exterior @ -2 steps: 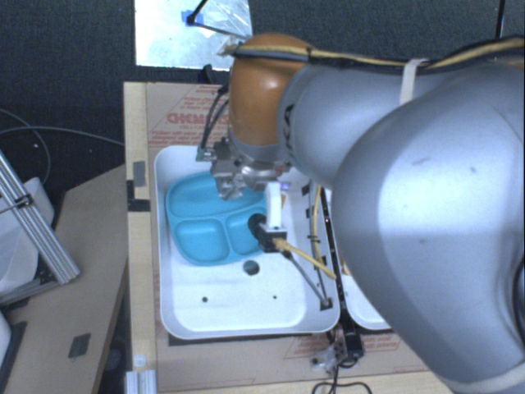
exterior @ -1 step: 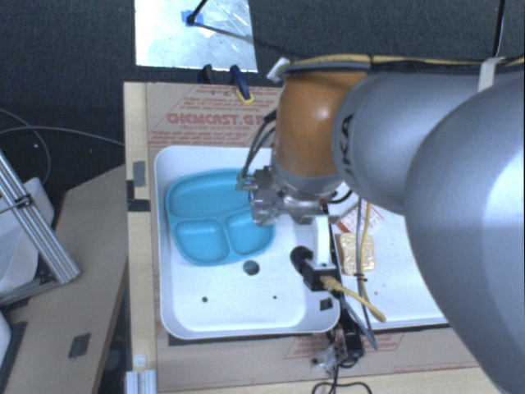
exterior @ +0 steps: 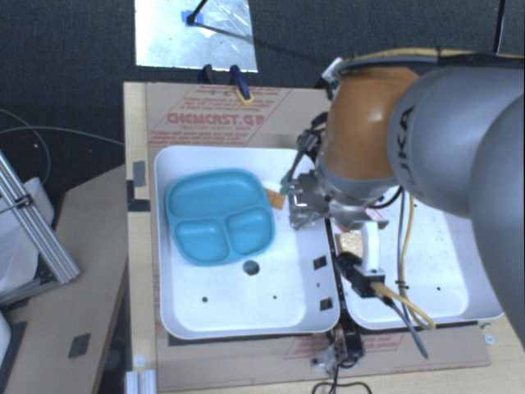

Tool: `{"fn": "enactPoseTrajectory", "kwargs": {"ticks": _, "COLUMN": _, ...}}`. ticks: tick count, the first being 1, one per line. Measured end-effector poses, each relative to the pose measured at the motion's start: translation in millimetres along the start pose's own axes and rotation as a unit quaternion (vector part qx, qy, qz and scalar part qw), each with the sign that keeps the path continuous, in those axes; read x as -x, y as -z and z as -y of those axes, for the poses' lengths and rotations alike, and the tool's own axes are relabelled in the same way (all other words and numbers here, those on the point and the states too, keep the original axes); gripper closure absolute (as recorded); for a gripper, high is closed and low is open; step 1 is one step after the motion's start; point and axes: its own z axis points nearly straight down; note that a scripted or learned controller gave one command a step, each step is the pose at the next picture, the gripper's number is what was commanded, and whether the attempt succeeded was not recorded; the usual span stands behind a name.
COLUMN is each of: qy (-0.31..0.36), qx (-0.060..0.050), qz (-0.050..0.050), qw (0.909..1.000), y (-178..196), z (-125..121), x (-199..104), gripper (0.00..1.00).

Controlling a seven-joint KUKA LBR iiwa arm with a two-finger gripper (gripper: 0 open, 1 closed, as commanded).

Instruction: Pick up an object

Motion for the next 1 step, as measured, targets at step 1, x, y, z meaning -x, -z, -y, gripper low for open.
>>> {"fn": "enactPoseTrajectory", "kwargs": {"ticks": 1, "qy": 0.003, "qx": 0.006, "qz": -0.001, "qw": 1.0, "y": 135.3, "z": 11.5, "x": 28.7, "gripper": 1.0}}
